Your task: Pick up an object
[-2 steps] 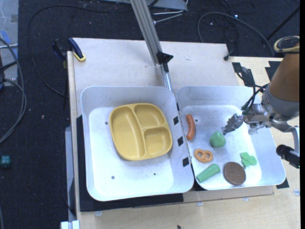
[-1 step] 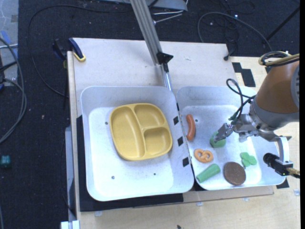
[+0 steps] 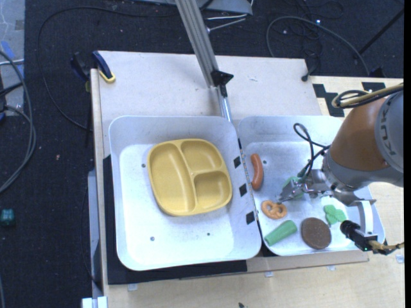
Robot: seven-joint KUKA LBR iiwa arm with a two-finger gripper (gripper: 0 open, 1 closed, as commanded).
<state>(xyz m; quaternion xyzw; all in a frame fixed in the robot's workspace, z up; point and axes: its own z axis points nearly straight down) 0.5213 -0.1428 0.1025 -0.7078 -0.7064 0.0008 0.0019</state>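
Note:
My gripper (image 3: 291, 192) hangs low over the middle of the right bin (image 3: 276, 133), on the grey arm with its orange band (image 3: 359, 140) reaching in from the right. An orange pretzel (image 3: 274, 209) lies just below and left of the gripper's tip. A reddish sausage (image 3: 257, 172) lies to the gripper's left, near the bin's left wall. Along the bin's front lie a green cylinder (image 3: 280, 232), a brown disc (image 3: 316, 233) and a small green piece (image 3: 334, 213), the last partly under the arm.
The left bin (image 3: 128, 191) holds a yellow divided plate (image 3: 190, 176). A slanted metal pole (image 3: 199, 37) crosses the bench behind the bins. A black cable (image 3: 308, 140) loops over the right bin near the wrist.

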